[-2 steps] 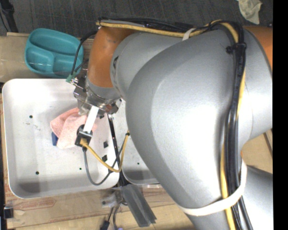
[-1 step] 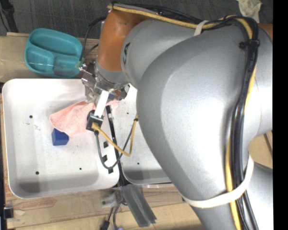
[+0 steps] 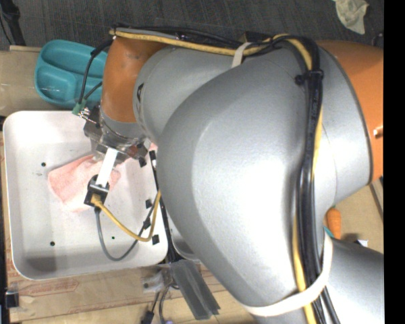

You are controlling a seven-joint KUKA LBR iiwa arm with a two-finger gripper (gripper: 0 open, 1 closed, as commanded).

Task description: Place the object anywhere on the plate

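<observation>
pink cloth-like piece (image 3: 71,181) lies flat on the floor of the white bin (image 3: 17,208), in the bin's far half, nearer its right side than its left wall. its right end runs under the gripper (image 3: 113,142), which hangs directly over it. from this angle i cannot tell whether the two touch, or whether the gripper is spread or pressed together, because the wrist hides it. i also cannot tell if this pink piece is the plate or the object to be placed. the grey arm (image 3: 250,174) covers the right side of the bench (image 3: 67,290), with its orange band (image 3: 121,73) over the bin's far right corner. a teal plastic container (image 3: 57,73) sits on the bench just beyond the bin's far edge. a crumpled pale rag (image 3: 349,9) lies on the dark floor well apart from the bench.
</observation>
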